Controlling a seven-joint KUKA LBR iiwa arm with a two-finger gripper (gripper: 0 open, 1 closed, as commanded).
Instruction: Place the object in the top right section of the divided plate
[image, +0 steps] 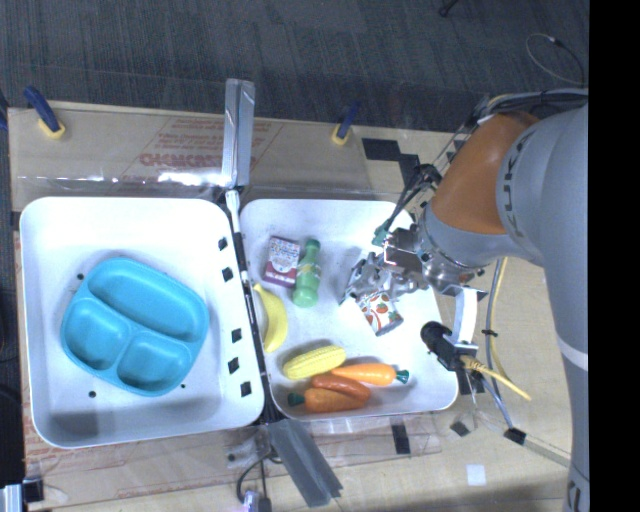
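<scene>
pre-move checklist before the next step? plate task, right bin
1. Gripper over a target: ok, it sits at the small white packet in the right bin.
2. Packet between fingers: cannot tell.
3. Blue divided plate in the left bin, nothing in its sections: ok.
4. Neighbours apart from packet: ok, green bottle and carrot lie clear of it.
5. Divider between the bins lies on the route: not ok, lift first.

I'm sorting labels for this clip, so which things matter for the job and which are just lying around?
In the job:
claw
packet by the claw
blue plate, left bin

Lying about, right bin:
green bottle
red carton
banana
corn
two carrots
</scene>
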